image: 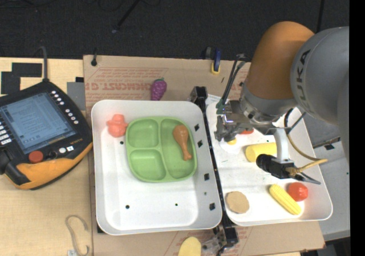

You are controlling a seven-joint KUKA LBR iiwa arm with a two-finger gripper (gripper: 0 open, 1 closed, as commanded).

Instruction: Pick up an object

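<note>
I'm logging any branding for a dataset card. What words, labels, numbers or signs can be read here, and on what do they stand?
"KU", white letters cut off by the frame edge, on the grey arm.
Red print on the cardboard sheet behind the bins: upside down and too blurred to read.
Text on the screen of the teach pendant: too small to read.

A teach pendant point(37, 129) is seen left of the bins; a purple toy point(158, 88) lies on cardboard point(131, 78) beyond.

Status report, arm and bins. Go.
Gripper low at right bin's top-left corner, nothing seen held. Cookie, corn, tomato near front. Drumstick sits in green tray, left bin.
</note>
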